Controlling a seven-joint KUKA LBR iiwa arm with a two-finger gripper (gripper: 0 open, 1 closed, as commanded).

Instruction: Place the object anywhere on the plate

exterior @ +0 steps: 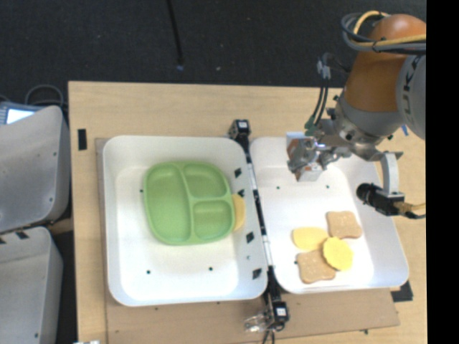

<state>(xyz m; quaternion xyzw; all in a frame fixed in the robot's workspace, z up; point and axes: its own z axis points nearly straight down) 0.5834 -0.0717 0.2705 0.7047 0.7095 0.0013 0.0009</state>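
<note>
The gripper point(305, 165) is hovering over the far part of the right bin point(373, 274), well apart from the food pieces; whether its fingers are spread or closed, or gripping anything, I cannot tell. Likely risks: a descent here is closing on bare bin floor, or a flat slice is slipping free mid-carry. Two toast slices point(344, 225) and two yellow rounds point(338, 254) are lying clustered near this bin's front. The left bin point(129, 274) is holding the green divided plate point(190, 203), a yellow piece point(239, 211) touching its right edge.
</note>
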